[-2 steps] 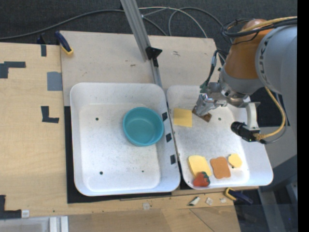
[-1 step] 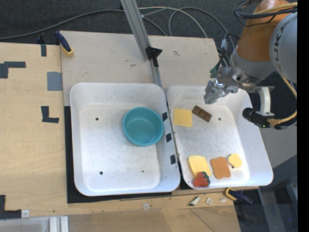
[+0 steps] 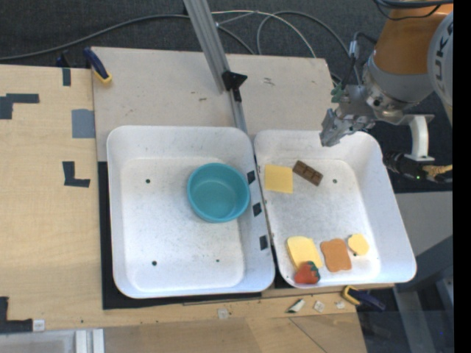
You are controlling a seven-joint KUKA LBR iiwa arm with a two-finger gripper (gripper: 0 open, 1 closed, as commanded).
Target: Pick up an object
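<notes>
The arm hangs over the far right corner of the right bin (image 3: 383, 197), its pincer (image 3: 333, 134) pointing down above the bin's back rim with nothing between its tips; whether it is open or shut cannot be told at this slant and size. The step in hand looks like the approach before a grasp, and nothing has been lifted yet. The nearest candidate is the brown chocolate bar (image 3: 307, 172), a small dark slab with a ridged top, lying flat and skewed on the bin floor just below the pincer and close beside the pale yellow cheese slice (image 3: 278, 179). To do this well, the arm would probably need to come forward and down over the bar, turn the wrist so the jaws close across its narrow width rather than its length, and go low enough to catch the edges of so thin a piece. The cheese slice sits near enough to be nudged. Other choices cluster at the near end of the same bin: a yellow piece (image 3: 301, 249), an orange slice (image 3: 335, 255), a small yellow round (image 3: 358, 244) and a red strawberry (image 3: 307, 273). The left bin (image 3: 140, 219) carries a blue bowl (image 3: 217, 191).
</notes>
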